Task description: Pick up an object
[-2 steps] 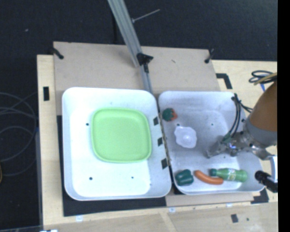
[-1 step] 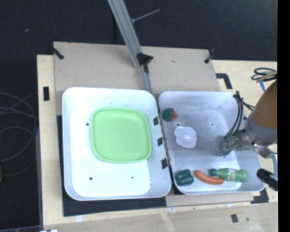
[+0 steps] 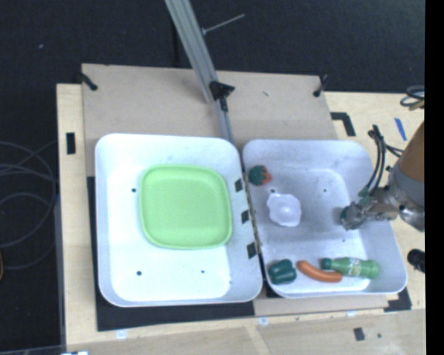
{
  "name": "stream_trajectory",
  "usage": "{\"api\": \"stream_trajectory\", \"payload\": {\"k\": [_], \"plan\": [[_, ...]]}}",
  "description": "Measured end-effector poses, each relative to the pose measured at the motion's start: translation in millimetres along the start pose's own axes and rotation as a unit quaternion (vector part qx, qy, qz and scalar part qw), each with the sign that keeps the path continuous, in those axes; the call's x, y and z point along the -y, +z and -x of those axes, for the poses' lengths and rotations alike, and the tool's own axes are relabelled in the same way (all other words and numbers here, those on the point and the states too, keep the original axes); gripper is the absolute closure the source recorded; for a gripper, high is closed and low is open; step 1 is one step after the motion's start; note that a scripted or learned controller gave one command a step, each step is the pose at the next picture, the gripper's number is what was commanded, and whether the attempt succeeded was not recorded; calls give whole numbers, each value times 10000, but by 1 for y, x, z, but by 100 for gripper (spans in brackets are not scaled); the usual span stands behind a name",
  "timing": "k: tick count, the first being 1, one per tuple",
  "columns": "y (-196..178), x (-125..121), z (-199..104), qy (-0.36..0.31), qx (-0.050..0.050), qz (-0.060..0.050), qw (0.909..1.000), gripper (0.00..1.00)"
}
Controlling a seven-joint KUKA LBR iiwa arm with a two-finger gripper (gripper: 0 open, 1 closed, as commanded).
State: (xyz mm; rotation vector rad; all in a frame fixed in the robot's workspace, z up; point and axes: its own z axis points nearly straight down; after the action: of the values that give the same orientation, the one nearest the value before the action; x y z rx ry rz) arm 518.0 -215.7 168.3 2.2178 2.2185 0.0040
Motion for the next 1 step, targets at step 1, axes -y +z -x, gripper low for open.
{"api": "stream_trajectory", "payload": {"k": [1], "plan": [[-53, 8, 5, 3, 2, 2, 10000, 100]]}}
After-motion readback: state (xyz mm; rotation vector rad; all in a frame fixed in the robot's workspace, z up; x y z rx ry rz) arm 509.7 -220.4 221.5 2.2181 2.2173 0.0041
